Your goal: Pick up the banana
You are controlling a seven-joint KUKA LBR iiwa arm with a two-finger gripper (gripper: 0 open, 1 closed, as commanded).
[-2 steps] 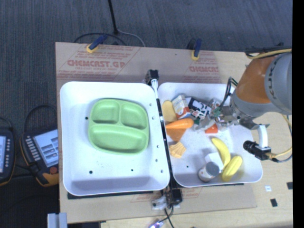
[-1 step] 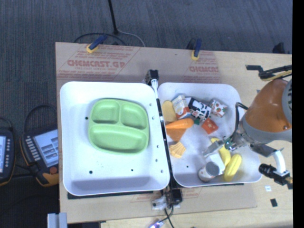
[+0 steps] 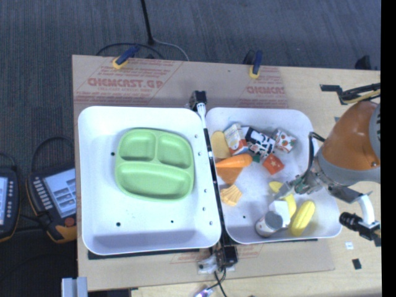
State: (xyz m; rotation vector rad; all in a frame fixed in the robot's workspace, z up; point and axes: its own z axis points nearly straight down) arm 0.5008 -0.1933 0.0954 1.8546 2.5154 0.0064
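Note:
The yellow banana (image 3: 302, 217) lies in the right bin (image 3: 301, 118), close to its front right corner, next to a grey and white cup (image 3: 270, 223). My gripper (image 3: 291, 192) hangs low over the bin just above and left of the banana's upper end. The grey wrist and the orange band (image 3: 354, 144) hide part of the bin's right side. A small yellow piece (image 3: 275, 186) sits just left of the gripper.
The right bin also holds an orange carrot (image 3: 234, 162), a red block (image 3: 273, 164), a black and white toy (image 3: 260, 143), a yellow wedge (image 3: 219, 144) and a waffle-like piece (image 3: 230, 195). A green divided plate (image 3: 154, 164) lies in the left bin (image 3: 99, 228).

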